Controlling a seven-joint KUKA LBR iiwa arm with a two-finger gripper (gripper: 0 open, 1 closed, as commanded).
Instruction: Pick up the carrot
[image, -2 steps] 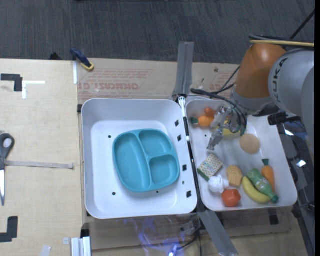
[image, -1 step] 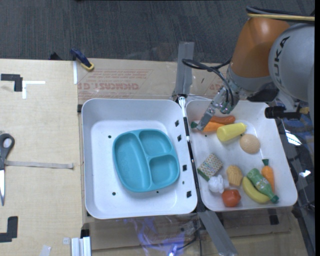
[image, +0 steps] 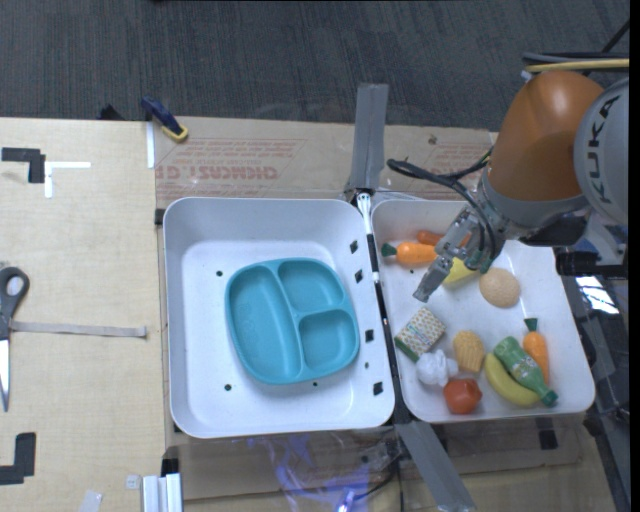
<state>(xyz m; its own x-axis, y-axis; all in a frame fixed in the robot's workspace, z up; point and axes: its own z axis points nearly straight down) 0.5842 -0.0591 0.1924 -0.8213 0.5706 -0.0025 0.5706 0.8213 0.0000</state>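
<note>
An orange carrot (image: 414, 253) with a dark green end lies on its side at the back left of the right bin (image: 566, 300). My gripper (image: 447, 279) hangs just right of it and a little nearer the front, open. One dark finger (image: 428, 284) points down toward the bin's left wall. A small yellow piece (image: 460, 272) shows between the fingers, and I cannot tell whether they touch it. A second small orange carrot-like piece (image: 537, 349) with a green top lies near the right wall.
The right bin also holds a beige egg (image: 499, 288), a checkered block (image: 421, 329), corn (image: 468, 350), a white piece (image: 432, 368), a tomato (image: 462, 396), a banana (image: 508, 384) and a green bottle (image: 522, 362). The left bin (image: 190, 300) holds a blue divided plate (image: 293, 320).
</note>
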